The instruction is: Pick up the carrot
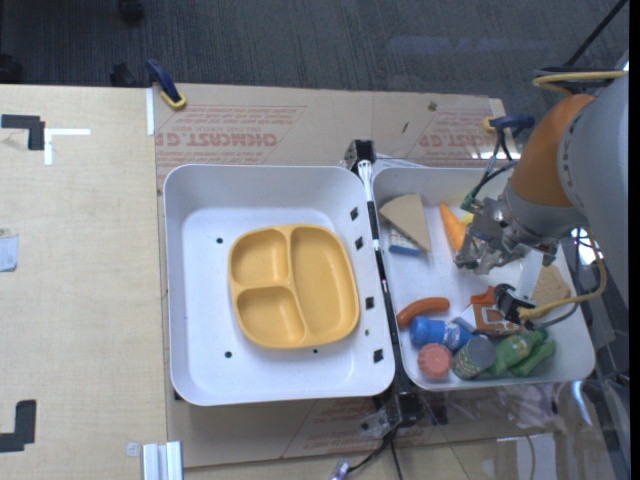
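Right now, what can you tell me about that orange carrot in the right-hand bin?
The carrot is a small, bright orange, tapered piece that looks like smooth toy plastic. It lies flat on the floor of the right bin, near the far wall, with its narrow end towards the near side. A tan wedge of bread lies just to its left, apart from it. The robot's gripper hangs right beside the carrot, close against its right side; whether they touch cannot be made out. Part of the carrot may be hidden behind it.

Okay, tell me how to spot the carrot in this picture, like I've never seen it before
Look in the right bin, near its far wall. The carrot lies between the tan bread wedge and the gripper. It is the small bright orange tapered piece, while the sausage nearer the front is redder and rounded.
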Motion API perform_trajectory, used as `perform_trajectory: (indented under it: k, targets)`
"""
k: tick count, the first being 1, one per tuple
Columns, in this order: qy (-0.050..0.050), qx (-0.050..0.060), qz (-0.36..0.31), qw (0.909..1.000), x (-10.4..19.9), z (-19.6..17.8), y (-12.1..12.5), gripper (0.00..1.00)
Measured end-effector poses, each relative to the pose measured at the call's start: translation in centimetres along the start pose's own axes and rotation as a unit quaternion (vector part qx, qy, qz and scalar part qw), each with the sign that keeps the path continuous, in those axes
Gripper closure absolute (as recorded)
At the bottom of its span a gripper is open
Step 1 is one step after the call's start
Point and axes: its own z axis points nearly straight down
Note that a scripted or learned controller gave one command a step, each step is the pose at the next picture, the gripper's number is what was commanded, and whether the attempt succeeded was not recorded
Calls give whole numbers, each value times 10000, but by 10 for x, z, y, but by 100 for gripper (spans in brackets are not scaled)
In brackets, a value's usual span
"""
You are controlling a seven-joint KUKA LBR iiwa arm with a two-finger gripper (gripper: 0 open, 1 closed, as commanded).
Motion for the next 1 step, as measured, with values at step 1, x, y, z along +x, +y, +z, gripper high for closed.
perform_trajectory:
  k: [1]
  targets:
    - [-57, 194, 386, 9991, 61, 15, 48, 100]
